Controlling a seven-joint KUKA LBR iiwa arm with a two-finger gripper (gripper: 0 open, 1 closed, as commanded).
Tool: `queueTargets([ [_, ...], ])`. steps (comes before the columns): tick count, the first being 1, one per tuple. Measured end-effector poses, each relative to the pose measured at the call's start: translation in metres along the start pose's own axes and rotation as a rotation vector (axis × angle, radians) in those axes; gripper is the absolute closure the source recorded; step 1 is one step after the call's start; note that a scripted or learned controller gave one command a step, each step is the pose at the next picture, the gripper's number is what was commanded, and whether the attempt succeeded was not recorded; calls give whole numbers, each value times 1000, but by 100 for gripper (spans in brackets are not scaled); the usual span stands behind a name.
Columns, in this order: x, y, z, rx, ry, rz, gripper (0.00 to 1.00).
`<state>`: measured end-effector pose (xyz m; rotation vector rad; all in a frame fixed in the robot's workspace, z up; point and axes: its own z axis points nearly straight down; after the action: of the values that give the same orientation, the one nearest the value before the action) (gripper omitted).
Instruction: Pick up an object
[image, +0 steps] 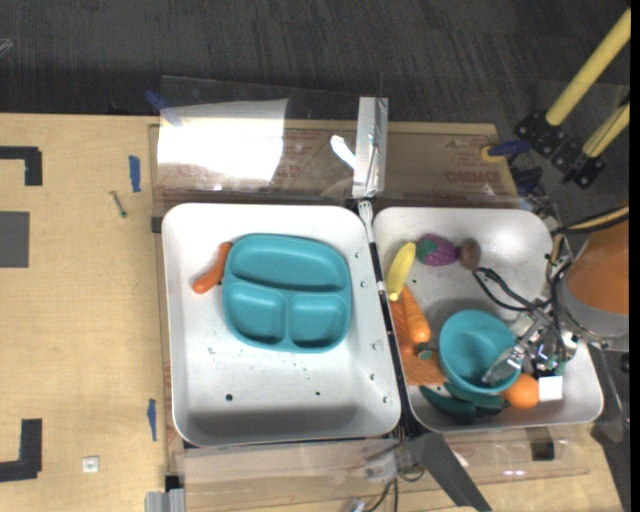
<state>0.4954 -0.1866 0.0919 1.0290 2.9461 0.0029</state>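
Note:
My gripper (507, 366) reaches down from the right into the right bin (520, 232), with its tip over the near rim of a teal bowl (470, 347). An orange ball (521, 392) and a small white block (550, 389) lie just beside the tip. A carrot (411, 318), a yellow banana (400, 269), a purple toy (437, 250) and a brown ball (469, 255) lie farther left and back in this bin. I see nothing clearly held.
The left bin (270, 405) bears a teal divided plate (287, 291) with an orange sausage-shaped toy (209, 271) at its left edge. Black cables (505, 292) trail from the wrist over the right bin. Yellow stands (585, 75) rise at the back right.

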Motion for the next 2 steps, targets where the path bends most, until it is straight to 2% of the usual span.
queueTargets([
  [1,-74,30,-54,7,9,220,0],
  [2,-55,4,4,3,18,405,0],
])
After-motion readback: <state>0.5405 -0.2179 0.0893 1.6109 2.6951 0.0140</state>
